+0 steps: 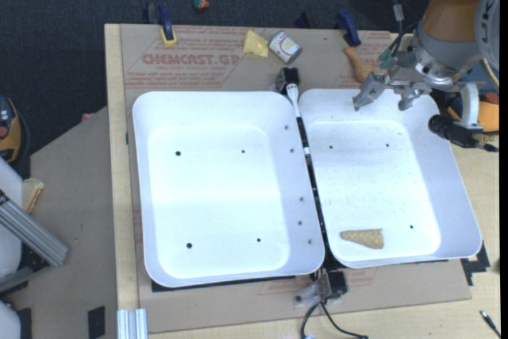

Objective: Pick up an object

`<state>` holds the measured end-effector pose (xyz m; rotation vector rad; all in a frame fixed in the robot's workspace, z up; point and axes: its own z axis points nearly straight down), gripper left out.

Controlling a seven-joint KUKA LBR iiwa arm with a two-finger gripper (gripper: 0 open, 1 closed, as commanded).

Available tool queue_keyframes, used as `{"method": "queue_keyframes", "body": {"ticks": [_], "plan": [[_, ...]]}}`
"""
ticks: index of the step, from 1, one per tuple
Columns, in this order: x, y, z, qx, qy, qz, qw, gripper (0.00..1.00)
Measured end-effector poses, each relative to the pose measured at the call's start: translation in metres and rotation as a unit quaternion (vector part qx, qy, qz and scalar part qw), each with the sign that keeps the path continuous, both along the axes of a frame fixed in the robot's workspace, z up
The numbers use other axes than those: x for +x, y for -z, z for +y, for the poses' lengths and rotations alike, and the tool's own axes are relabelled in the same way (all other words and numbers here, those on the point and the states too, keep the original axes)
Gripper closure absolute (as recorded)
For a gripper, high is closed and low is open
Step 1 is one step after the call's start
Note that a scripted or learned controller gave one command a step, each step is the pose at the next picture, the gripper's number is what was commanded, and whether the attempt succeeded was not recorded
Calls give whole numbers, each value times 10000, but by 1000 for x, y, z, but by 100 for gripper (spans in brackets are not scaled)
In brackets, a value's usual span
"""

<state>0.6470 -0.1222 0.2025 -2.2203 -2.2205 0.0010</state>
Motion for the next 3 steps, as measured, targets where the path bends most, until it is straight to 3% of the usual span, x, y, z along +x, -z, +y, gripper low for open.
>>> {"method": "queue_keyframes", "body": {"ticks": [1,2,3], "plan": [[1,-11,0,-4,-4,-19,10000,100],[22,-206,39,-17,-27,-124,9999,100],[-23,-110,43,4,10,48,10000,100]]}}
